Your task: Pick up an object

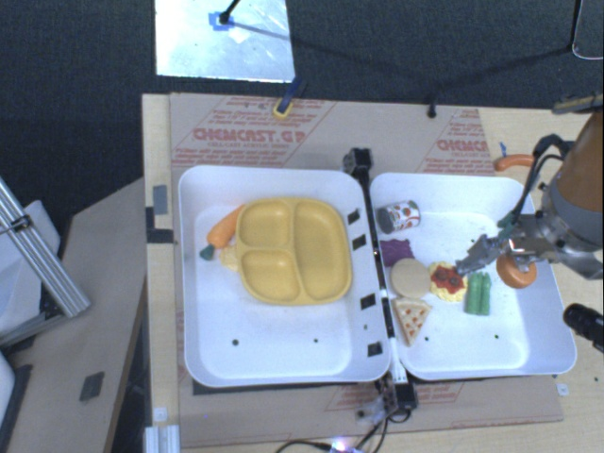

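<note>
The claw point(469, 264) hangs low in the right bin point(543, 347), its tips at the red-and-yellow toy food point(447, 280); whether they are spread or pinching, I cannot tell. Just right lies a green piece point(478, 293), left a tan disc point(411, 277).

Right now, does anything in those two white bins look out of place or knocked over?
The small can in the right bin lies on its side. In the left bin, a carrot is wedged partly under the yellow tray.
</note>
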Controlling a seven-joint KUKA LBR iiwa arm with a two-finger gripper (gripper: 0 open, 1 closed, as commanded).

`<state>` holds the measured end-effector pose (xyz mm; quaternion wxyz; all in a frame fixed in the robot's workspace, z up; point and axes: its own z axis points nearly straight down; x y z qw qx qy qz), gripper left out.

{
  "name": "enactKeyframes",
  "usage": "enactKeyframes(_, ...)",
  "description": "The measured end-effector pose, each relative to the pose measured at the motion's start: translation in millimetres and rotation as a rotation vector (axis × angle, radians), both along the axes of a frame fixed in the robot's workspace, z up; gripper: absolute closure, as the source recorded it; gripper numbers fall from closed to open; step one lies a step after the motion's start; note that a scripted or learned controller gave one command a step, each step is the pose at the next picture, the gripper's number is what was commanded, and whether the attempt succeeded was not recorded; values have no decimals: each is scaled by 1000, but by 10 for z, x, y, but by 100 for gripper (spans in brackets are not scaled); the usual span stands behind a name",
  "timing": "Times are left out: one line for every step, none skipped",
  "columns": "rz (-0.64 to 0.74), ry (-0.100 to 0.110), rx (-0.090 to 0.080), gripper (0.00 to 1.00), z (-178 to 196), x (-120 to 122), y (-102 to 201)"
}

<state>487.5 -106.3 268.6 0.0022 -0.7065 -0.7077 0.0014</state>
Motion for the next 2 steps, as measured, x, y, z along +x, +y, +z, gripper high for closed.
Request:
enactKeyframes(2, -7, -1, 0, 32, 13, 0)
enactKeyframes(0, -1, 0, 0, -597, 12, 13)
